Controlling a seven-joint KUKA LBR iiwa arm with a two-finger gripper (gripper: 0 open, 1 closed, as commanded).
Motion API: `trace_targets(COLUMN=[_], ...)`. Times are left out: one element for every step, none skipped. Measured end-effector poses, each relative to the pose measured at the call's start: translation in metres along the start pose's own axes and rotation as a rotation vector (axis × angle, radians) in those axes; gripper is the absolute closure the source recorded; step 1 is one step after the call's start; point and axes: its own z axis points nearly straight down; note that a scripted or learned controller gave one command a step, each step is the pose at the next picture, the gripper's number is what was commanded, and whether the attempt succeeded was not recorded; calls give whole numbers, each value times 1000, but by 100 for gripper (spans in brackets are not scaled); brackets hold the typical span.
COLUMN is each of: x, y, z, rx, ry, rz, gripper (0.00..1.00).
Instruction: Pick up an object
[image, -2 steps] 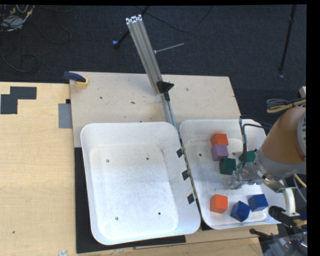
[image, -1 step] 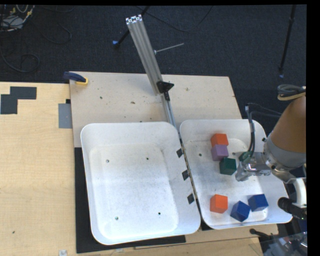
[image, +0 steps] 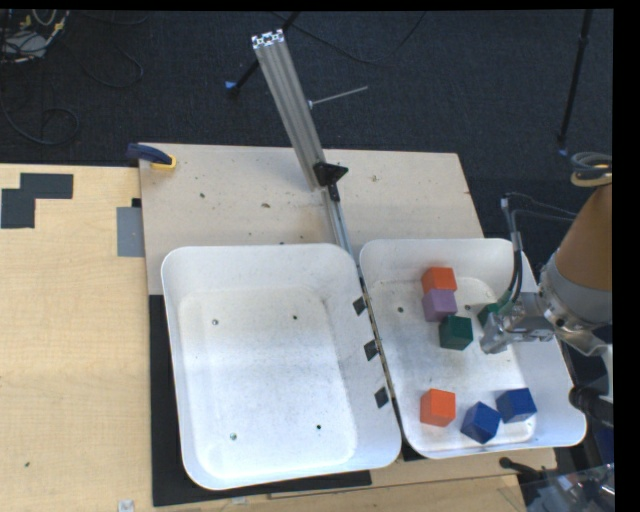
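Reaching in from the right, the arm (image: 585, 265) hangs its gripper (image: 495, 335) low over the right bin (image: 400, 262), just beside the dark green cube (image: 456, 332); whether the claw is apart or together cannot be told from here. Six cubes lie in that bin: two orange, one (image: 438, 280) at the top and one (image: 437, 407) near the front, one purple (image: 439, 304) touching the upper orange cube, the green one just below it, and two blue cubes (image: 481, 421) (image: 516, 404) side by side at the front right. The left bin (image: 180, 270) sits alongside, and both rest on the bench (image: 240, 200).
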Motion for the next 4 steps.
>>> trace_targets(x=[50,98,147,200], y=[13,23,33,42], z=[6,-9,-23,-32], rx=[5,3,3,4], ry=[3,1,1,2], rz=[-3,-3,-3,-4], gripper=[100,100,100,100])
